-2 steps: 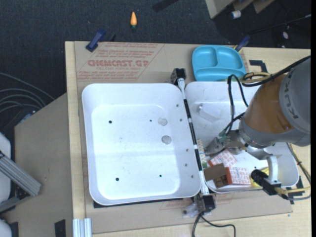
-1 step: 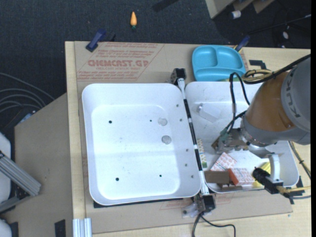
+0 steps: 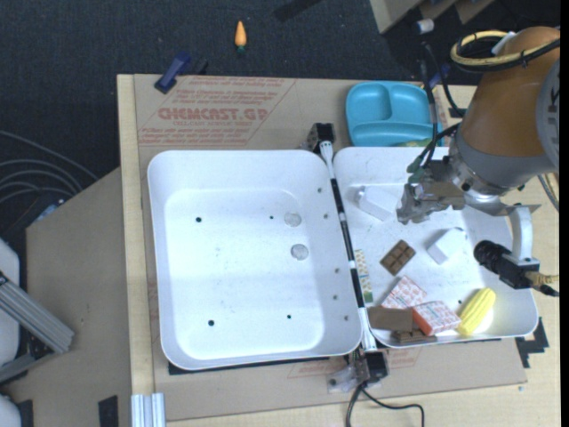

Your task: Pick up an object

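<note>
near the bottom edge of the frame, the surface (image 3: 231,398) shows its tan front lip, with a dark cable trailing off below the clip that joins the two bins. just above it, in the lower right corner of the right bin (image 3: 524,327), a cluster of things lies close together: a yellow corn cob (image 3: 476,310) tilted at the far right, a red and white packet (image 3: 435,317) just beside it on the left, a pink checkered packet (image 3: 404,292) touching that one, and a dark brown block (image 3: 394,321) at the bin's lower left wall. a small brown chocolate bar (image 3: 397,256) lies a little higher, apart from the cluster, and a white block (image 3: 438,248) sits to its right. another white piece (image 3: 375,206) lies in the upper left part of the same bin.

the end effector (image 3: 418,205) hangs over the upper middle of the right bin, near the white piece and above the chocolate bar; whether it is released or clenched cannot be told, and nothing is seen in its grip. the arm's orange band (image 3: 507,105) fills the upper right of the frame.

the left bin (image 3: 169,176) takes up the centre left, with two small grey discs (image 3: 295,236) on its floor. a blue tray (image 3: 388,112) rests on the surface behind the right bin. a blue clip (image 3: 172,73) lies at the surface's upper left corner, and a small orange thing (image 3: 240,35) lies on the dark floor beyond.
</note>
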Robot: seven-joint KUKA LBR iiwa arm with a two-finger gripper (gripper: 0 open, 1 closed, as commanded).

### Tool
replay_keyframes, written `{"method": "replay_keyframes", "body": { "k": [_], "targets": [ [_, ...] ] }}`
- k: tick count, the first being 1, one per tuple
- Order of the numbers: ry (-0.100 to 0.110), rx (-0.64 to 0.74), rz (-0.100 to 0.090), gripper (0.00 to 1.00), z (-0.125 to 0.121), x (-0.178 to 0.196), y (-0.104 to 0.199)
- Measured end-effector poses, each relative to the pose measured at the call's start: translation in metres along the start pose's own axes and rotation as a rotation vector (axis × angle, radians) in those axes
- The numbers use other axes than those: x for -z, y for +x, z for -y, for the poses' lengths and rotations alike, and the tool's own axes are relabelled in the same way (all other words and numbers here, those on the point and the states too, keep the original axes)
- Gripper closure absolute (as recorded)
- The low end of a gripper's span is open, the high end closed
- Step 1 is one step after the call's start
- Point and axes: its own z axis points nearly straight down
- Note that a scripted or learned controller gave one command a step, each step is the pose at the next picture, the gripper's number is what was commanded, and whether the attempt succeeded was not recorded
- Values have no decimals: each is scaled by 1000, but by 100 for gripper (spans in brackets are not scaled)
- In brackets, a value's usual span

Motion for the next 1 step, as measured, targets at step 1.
{"method": "replay_keyframes", "body": {
  "k": [1],
  "targets": [
    [2,0,0,0,0,-1,0]
  ]
}}
